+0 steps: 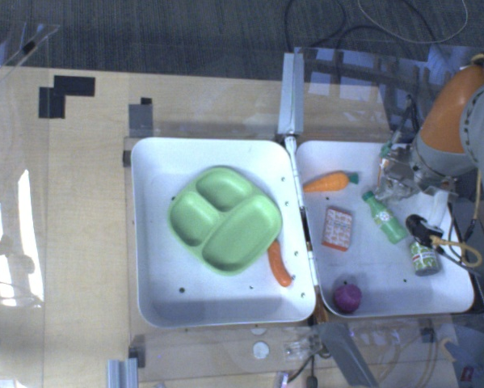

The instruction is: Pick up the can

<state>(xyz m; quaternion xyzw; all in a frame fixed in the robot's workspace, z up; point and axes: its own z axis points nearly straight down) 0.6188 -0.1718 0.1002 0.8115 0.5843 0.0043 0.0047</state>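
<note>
The can (424, 259) lies at the lower right of the frame, in the right bin (387, 297). The gripper (393, 186) hovers above it, over the green bottle (385, 217), probably mid-approach; its grip state I cannot tell.

Single fixed camera above bench (80, 217), looking down aslant on both bins (145, 241).

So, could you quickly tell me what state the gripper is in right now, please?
Gripper: cannot be told whether open or closed; it sits over the right bin beside the green bottle, well apart from the can.
</note>
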